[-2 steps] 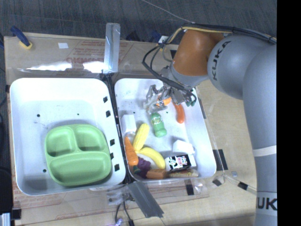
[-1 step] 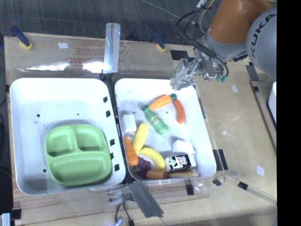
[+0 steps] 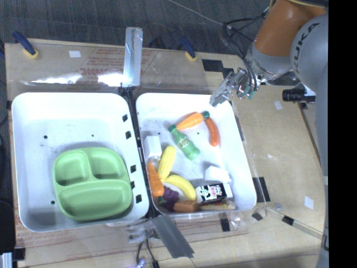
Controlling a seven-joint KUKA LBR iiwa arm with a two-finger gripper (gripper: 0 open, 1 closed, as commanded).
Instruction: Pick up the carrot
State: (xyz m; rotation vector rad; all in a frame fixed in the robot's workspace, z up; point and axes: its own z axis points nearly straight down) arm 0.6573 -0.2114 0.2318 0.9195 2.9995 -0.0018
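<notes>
The carrot [image 3: 190, 120], orange with a green top at its right end, lies slanted in the upper middle of the right bin [image 3: 241, 149]. Nothing covers it. My gripper [image 3: 215, 99] hangs over that bin's upper right corner, just above and to the right of the carrot's green end, apart from it. It points down and to the left. Nothing shows held in it.
Around the carrot lie an orange sausage-like piece [image 3: 212, 132], a green bottle [image 3: 185, 142], a yellow corn cob [image 3: 166, 161], a banana [image 3: 182, 186], another orange piece [image 3: 154, 180] and a black-and-white carton [image 3: 212, 192]. The left bin holds a green divided plate [image 3: 92, 183].
</notes>
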